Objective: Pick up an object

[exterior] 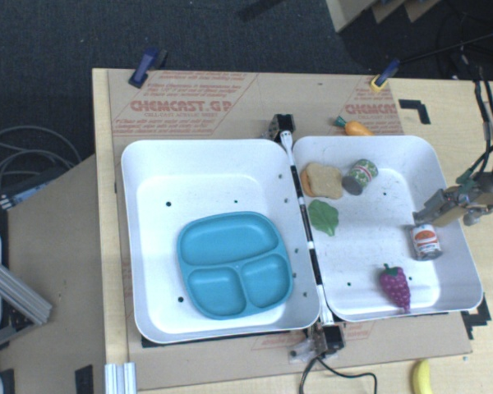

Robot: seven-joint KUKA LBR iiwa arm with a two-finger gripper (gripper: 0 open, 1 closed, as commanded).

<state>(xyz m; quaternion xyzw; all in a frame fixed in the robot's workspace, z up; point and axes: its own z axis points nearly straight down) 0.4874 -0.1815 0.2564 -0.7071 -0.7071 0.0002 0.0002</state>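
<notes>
Gripper at the right bin's right edge, above a small can.

We see the gripper at middle right; we cannot tell how its jaws stand. The red-labelled can lies just below it in the right bin, purple grapes lower down.

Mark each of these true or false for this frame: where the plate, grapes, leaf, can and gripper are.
1. The blue plate lies in the left bin. True.
2. The grapes sit in the left bin. False: they are in the right bin, near its front edge.
3. The green leaf lies beside the divider between the bins. True.
4. The gripper is over the left bin. False: it is at the right bin's right side, just above the small can.
5. The bread lies on the plate. False: it is in the right bin.
</notes>
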